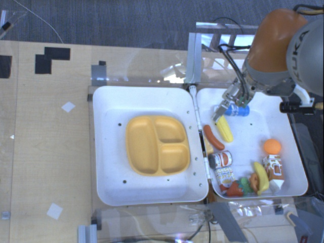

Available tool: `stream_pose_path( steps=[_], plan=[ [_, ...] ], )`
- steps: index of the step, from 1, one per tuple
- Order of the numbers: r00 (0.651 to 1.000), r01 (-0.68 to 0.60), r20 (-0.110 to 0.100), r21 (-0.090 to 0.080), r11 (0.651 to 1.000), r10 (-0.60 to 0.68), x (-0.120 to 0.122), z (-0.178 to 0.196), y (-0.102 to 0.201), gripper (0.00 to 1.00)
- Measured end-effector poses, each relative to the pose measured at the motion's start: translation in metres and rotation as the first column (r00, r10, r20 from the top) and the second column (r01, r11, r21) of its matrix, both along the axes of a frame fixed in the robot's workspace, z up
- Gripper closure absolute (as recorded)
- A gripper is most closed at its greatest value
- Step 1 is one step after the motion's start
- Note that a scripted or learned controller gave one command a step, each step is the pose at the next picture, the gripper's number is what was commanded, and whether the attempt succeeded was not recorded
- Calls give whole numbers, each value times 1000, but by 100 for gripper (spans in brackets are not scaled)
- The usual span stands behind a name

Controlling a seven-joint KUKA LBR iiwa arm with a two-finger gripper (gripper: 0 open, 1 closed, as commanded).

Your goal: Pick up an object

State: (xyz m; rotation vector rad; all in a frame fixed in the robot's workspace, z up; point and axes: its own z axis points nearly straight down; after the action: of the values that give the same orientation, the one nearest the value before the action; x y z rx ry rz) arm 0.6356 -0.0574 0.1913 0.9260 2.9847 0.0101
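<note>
gripper (221,113): metal fingers above the right bin (291,130), open or closed cannot be told
tray (157,145): glossy yellow, three compartments
corn (225,128): ridged yellow cob

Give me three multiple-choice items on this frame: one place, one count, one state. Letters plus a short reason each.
1. Where does the yellow divided plate lie?
A. in the left bin
B. in the right bin
C. on the bench outside both bins

2. How many compartments does that plate have?
A. two
B. three
C. five

3. How does the hand stand relative to the corn cob?
A. it holds the cob lifted above the bin
B. it is near the upper part of the right bin, just above the cob in the view, with the cob lying on the bin floor
C. it is over the left bin

Answers:
1 A, the plate sits mid-floor of the left bin.
2 B, one long section on its left and two smaller ones on its right.
3 B, the cob lies in the right bin beside the sausage, nothing lifted.
</note>
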Motion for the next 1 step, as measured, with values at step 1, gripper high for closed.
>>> stream_pose_path(
  steps=[1],
  plan=[
    [990,140,-10,-1,990,-140,-1,-29,-64,0]
  ],
)
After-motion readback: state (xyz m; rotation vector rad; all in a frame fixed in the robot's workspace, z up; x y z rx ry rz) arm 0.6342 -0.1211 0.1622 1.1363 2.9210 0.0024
